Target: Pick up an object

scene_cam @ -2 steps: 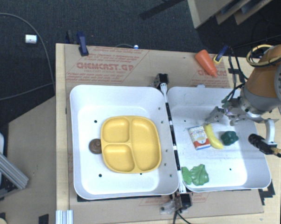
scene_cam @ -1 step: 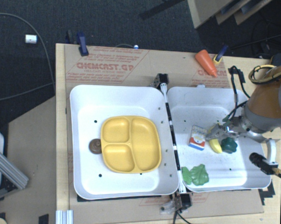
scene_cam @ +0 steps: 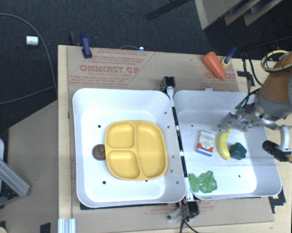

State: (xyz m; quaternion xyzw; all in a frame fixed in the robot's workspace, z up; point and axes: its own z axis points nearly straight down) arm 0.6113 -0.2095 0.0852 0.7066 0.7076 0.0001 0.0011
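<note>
Reaches in from the right of the camera view, grey arm (scene_cam: pixel 277 102) with orange band, down into the right-hand bin (scene_cam: pixel 259 188); hand (scene_cam: pixel 231 123) low over the upper middle of that bin, metallic and small at this slant; impossible to tell whether spread or pressed together, and nothing visibly pinched.

Just below the hand, near touching its tip: a yellow banana (scene_cam: pixel 224 144), lying roughly upright in the view, its top end nearest the hand. Just right of the banana, touching or almost touching it: a dark green lump (scene_cam: pixel 238 150). Below and to the left of the hand, close beside the banana: a small box (scene_cam: pixel 205 143), white, orange and blue, lying flat. Further below the hand, near the bin's front edge: a bright green leafy piece (scene_cam: pixel 202 181), well apart from the other 3.

Far left of the hand, across the black divider, in the left-hand bin (scene_cam: pixel 87 130): a yellow tray (scene_cam: pixel 136 150) with 3 compartments, lying flat in the middle; tucked at its left edge, a brown round thing (scene_cam: pixel 99 151), partly hidden under the tray.

Above the hand, outside the bins on the cardboard-covered table (scene_cam: pixel 114 69): an orange cone-like thing (scene_cam: pixel 215 65); far up-left, a blue clamp (scene_cam: pixel 85 45) at the table's rear edge.
</note>
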